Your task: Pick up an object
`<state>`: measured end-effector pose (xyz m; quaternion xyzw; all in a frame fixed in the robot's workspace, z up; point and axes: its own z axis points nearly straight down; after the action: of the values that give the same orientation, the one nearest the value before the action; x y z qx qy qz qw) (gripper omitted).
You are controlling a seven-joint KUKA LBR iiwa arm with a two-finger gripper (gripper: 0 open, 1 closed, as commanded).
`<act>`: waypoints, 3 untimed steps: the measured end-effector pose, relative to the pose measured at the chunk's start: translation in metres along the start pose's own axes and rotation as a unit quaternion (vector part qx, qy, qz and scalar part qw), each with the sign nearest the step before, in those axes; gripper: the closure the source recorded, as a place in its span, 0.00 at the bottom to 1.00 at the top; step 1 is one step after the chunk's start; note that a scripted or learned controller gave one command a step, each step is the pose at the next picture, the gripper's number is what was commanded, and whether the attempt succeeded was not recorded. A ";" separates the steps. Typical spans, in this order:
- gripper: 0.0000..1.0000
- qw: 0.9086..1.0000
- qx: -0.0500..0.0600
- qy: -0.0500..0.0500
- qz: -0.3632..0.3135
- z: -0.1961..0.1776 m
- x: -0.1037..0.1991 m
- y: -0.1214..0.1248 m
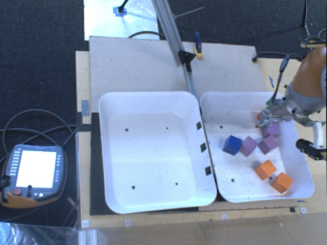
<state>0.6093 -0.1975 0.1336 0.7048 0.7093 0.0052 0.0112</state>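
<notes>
In the right bin (301,188) lie several small blocks: a blue cube (232,145), purple cubes (249,146) (267,144) and two orange cubes (265,169) (281,182). Another purple cube (273,129) sits just below my gripper (267,116), which hangs low over the bin's far right part. A small orange-red piece (259,116) shows at the gripper's left side; whether it is held is unclear.
The left bin (110,137) stands beside the right one, with a slanted metal pole (168,24) behind them. A teach pendant (33,175) lies on the floor at the left. Cables run past the bench's far right corner (278,68).
</notes>
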 end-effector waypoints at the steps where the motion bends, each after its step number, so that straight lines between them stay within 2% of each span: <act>1: 1.00 1.000 0.009 0.003 0.001 -0.046 -0.004 -0.002; 2: 1.00 1.000 0.007 0.003 0.001 -0.111 -0.007 0.001; 3: 1.00 1.000 0.009 0.003 0.001 -0.131 -0.007 0.003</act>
<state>0.6090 -0.2035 0.2648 0.7053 0.7089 0.0013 0.0026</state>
